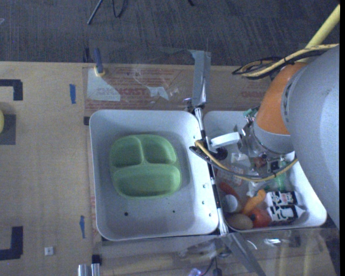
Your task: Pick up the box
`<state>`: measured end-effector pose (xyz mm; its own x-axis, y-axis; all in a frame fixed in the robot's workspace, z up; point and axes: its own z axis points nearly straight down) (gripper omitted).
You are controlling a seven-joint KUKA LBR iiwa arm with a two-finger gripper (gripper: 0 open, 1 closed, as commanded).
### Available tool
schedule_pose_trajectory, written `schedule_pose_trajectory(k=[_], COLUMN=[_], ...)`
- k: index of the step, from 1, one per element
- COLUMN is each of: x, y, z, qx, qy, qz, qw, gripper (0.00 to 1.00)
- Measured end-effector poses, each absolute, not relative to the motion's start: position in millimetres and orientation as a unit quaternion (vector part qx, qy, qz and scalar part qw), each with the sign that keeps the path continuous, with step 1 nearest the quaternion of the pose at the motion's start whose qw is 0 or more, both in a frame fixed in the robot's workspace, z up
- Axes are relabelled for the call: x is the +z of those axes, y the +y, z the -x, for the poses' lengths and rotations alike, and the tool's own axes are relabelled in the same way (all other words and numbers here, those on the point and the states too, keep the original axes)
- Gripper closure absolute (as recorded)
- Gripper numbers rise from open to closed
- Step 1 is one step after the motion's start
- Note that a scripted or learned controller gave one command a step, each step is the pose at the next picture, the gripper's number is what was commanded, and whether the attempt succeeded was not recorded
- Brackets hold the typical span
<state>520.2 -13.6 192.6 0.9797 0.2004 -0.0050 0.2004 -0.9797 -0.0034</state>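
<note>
Box (282, 206), white with black print, lies near the front corner of the right bin (316, 207), just beside and below the pincer (253, 171), whose grip state I cannot tell among the cables. Around the box sit an orange carrot (253, 203), a red tomato (261, 218), an egg (241, 221) and a pale ball (230, 202). Left of that bin, the other bin (102, 178) holds a green divided plate (144, 165).

Dark grey carpeted floor (161, 27) along the top edge, crossed by thin black legs (105, 9), possibly of a stand. Tan wooden desk (48, 178) below, marked with black corner brackets (13, 89) and short strips of blue tape (72, 93). Clear plastic sheet (143, 86) with faded red lettering taped flat near the far edge. Lighting even, no hard shadows.
</note>
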Motion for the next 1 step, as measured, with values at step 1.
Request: schedule_pose_trajectory(k=[1], x=[183.8], y=[17.4], z=[-548.6], qx=[0.0011], qy=[-0.244], qz=[0.97], qw=[0.001], gripper=[0.0])
